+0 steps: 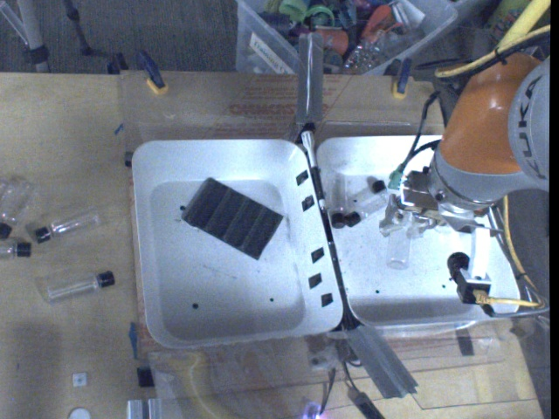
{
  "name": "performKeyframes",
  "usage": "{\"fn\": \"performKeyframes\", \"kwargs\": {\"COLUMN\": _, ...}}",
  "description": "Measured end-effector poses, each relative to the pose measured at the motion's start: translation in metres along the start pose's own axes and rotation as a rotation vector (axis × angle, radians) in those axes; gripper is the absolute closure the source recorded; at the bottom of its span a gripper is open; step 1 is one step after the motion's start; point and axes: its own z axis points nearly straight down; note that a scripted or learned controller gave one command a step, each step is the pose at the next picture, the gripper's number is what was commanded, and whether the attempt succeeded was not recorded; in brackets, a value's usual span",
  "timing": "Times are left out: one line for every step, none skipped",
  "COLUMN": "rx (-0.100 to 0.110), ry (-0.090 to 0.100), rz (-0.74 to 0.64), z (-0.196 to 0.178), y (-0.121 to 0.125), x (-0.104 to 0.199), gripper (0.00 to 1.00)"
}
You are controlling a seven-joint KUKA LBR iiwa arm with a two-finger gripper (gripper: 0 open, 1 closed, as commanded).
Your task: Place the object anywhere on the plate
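A black ribbed plate (233,218) lies tilted in the left bin (166,321), towards its back. In the right bin (419,308), a clear vial with a black cap (356,211) lies close to the divider. A second small clear object (399,253), hard to make out, rests on the bin floor just in front of the gripper. My gripper (403,220) hangs low over the middle of the right bin, to the right of the capped vial and far from the plate. The wrist hides what lies directly under it.
A metal divider (316,225) with black clips runs between the bins. Several clear capped vials (77,283) lie on the bench to the left. A tub of coloured items (341,11) stands behind the bins. Yellow cables (502,302) trail at the right.
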Motion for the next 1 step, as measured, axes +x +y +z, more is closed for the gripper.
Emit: {"fn": "performKeyframes", "kwargs": {"rx": 0.0, "ry": 0.0, "rz": 0.159, "z": 0.025, "y": 0.0665, "x": 0.0505, "gripper": 1.0}}
